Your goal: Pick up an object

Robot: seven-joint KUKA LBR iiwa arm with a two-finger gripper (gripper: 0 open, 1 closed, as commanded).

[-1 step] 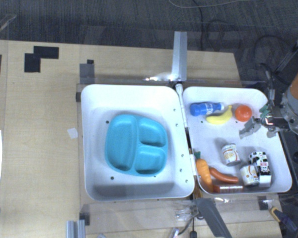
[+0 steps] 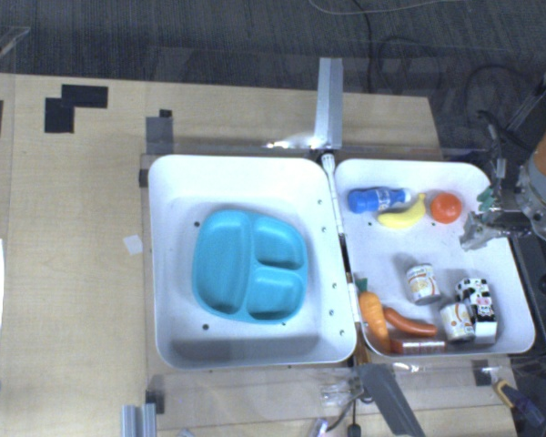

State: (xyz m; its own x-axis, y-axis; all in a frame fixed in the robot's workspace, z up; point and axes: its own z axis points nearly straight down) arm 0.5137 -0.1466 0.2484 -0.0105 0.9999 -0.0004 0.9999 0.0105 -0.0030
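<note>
Camera view looked down on two shallow white bins side by side on a pale wooden bench. The left bin [image 2: 168,244] held a blue divided plate [image 2: 250,264] with three compartments, lying flat near its middle.

The right bin [image 2: 526,330] carried the loose objects. Along its far side lay a blue bottle [image 2: 379,198] on its side, with a yellow banana [image 2: 402,215] touching it just in front, and an orange ball [image 2: 447,207] just beside the banana's tip. Near the middle sat a small jar [image 2: 422,283]. Toward the near right corner stood a black-and-white cow-patterned box [image 2: 478,299], with a small cup [image 2: 456,320] touching its left side. At the near left corner lay an orange carrot [image 2: 373,313], with a red sausage [image 2: 410,321] beside it.

The gripper [image 2: 484,226] hung over the right edge of the right bin, right of the orange ball and beyond the cow-patterned box, with the arm's orange band at the frame's right margin. Nothing was seen between its fingers, and whether the claw stood wide or narrow could not be told from this angle.
</note>
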